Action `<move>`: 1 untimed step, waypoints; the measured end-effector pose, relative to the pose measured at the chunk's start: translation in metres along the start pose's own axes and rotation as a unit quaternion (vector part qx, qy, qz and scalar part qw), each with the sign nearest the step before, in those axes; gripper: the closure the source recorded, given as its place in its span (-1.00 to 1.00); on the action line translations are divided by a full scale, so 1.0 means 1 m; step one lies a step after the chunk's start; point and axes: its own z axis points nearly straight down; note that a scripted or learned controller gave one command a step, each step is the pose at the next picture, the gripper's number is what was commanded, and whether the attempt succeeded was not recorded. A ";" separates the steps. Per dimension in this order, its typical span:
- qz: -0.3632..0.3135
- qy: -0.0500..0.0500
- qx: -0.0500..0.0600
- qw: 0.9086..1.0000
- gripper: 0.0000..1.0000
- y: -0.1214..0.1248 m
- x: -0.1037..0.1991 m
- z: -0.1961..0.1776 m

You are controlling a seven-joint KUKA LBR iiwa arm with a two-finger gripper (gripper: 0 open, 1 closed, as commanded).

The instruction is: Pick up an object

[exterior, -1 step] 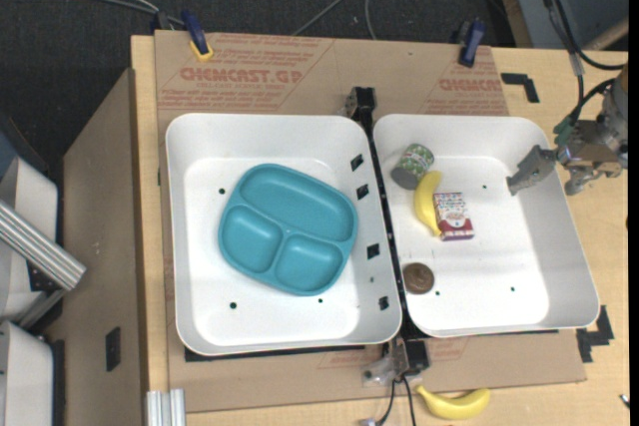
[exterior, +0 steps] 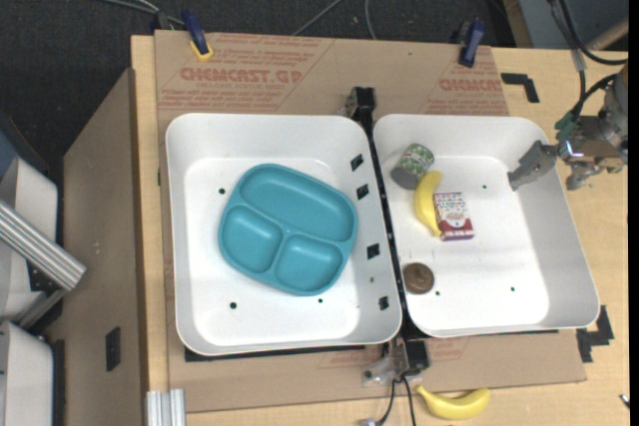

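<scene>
The right bin holds a small green and grey can lying at its far left, a yellow banana just below it, and a red and white box touching the banana's right side. A brown round object lies near the bin's front left. My gripper hovers over the bin's right rim at the far end, well to the right of these things. It is open, its two fingers spread with nothing between them.
A teal divided plate lies in the left bin. A black divider with clips runs between the bins. A second banana lies outside, at the bench's front edge. Cables trail behind the bench.
</scene>
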 end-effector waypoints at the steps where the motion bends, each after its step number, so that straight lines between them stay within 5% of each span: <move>1: 0.001 0.001 0.002 1.000 -1.00 -0.002 -0.002 0.042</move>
